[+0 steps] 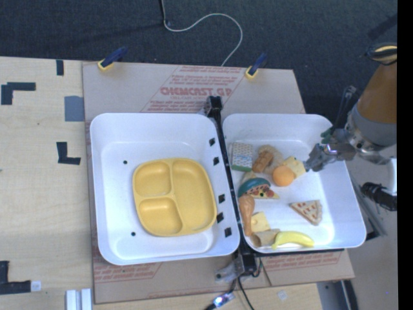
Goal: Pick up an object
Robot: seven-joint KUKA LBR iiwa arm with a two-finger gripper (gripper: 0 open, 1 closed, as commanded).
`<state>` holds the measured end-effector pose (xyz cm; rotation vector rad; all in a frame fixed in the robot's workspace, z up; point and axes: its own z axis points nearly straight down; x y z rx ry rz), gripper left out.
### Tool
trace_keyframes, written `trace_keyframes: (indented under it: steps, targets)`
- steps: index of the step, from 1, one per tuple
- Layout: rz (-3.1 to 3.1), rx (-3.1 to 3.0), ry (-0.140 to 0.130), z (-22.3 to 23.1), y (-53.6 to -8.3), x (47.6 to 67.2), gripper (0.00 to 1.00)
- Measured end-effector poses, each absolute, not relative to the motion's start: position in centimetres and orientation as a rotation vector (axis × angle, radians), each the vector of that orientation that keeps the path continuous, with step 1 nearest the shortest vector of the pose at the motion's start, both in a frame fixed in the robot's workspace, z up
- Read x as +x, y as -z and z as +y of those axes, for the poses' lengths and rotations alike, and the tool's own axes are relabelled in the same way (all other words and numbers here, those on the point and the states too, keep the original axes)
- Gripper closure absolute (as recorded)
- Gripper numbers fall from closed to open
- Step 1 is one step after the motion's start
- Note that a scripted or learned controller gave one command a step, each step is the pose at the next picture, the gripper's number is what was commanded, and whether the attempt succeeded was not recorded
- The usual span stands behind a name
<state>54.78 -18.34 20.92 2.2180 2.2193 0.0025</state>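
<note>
- The gripper (pixel 314 161) sits low over the right bin (pixel 335 199), near that bin's 3 o'clock wall, its dark fingers reaching toward 9 o'clock; I cannot tell whether the pincer is spread or clenched, and nothing shows between the tips.
- Just beside the tips, at their 9 o'clock, lies a pale yellow cheese block (pixel 294 166), touching an orange ball (pixel 282 176) at its 7 o'clock.
- A tan bread-like piece (pixel 264 159) stands at 10 o'clock of the ball, with a small green-and-white checked box (pixel 242 155) at its 9 o'clock, close to the divider between the bins.
- Below these, a round teal-and-red toy (pixel 255 187) rests just beside the top of an orange carrot-shaped piece (pixel 246 213), which runs toward 6 o'clock.
- A pizza slice (pixel 307 210) lies apart from the rest, toward the bin's 4 o'clock.
- At 6 o'clock a banana (pixel 292 239) lies along the lower wall, near a second pale cheese piece (pixel 260 223).
- The left bin (pixel 113 141) holds a yellow divided plate (pixel 173 196) — three compartments, sitting toward the bin's 5 o'clock.
- Both bins rest on a cardboard sheet (pixel 187 92) held by two blue-and-yellow clamps (pixel 112 58) at its 12 o'clock edge — a white cable (pixel 213 19) loops beyond.
</note>
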Motion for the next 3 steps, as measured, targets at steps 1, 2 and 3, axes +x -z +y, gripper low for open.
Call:
trace_keyframes:
  steps: [1,2,3]
  targets:
    - [2.223,2.220,0.000,-18.3,-22.5,54.8,1.00]
    - [2.230,2.214,-0.001,-12.0,-22.8,56.0,1.00]
    - [2.231,2.214,-0.001,-6.5,-23.3,56.5,1.00]
